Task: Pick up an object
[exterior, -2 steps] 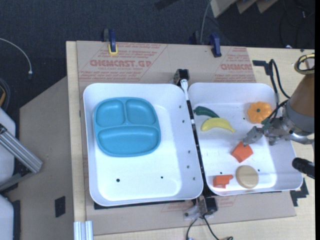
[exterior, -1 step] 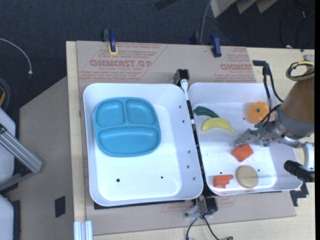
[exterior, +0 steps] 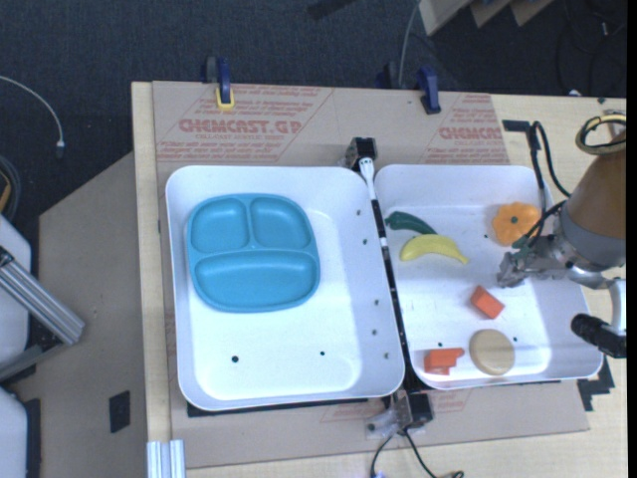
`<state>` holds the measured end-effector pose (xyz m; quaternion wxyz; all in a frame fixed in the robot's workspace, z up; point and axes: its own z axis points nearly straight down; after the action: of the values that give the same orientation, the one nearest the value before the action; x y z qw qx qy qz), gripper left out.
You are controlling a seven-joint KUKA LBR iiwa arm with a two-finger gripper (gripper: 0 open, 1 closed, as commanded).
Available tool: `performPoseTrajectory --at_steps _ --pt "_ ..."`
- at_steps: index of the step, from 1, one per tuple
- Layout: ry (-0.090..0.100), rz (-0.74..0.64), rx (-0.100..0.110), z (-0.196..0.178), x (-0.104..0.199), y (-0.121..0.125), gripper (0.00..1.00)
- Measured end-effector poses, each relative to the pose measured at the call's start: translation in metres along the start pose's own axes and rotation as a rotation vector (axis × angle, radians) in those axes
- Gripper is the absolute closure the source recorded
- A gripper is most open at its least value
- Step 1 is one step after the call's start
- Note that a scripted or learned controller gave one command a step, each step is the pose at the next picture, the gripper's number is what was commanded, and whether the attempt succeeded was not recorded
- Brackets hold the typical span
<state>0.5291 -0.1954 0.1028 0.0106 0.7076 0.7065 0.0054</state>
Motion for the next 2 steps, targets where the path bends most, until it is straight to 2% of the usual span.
performPoseTrajectory --at_steps 1,2 --pt "0.004 -0.003 0.015 -0.063 0.002 0.006 1.00" --pt "0.004 -0.003 0.015 -0.117 0.002 0.009 1.00"
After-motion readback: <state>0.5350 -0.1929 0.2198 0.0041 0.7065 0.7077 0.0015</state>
